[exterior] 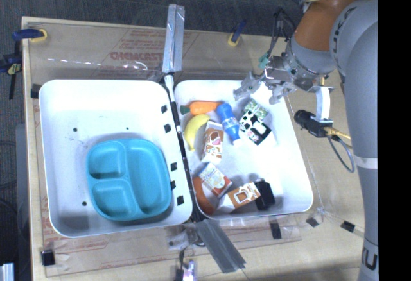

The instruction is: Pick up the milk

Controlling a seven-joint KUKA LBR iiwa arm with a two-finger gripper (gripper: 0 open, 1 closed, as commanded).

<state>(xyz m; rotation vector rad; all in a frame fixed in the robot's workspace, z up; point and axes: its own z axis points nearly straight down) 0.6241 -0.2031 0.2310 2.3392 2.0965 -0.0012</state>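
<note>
The gripper [263, 91] hangs with its fingers apart and nothing between them, over the right bin's [292, 164] upper rim. The milk carton [254, 122] lies just below at six o'clock, with a blue bottle [227, 120] at its nine o'clock. The left bin [64, 106] holds a blue tray [128, 178].

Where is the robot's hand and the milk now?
Gripper open, above right bin's far edge. Milk just below it, untouched. Blue bottle beside milk.

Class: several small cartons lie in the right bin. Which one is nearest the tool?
The black-and-white cow-patterned carton, just below the tool; the orange-brown cartons lie lower in the bin.
</note>
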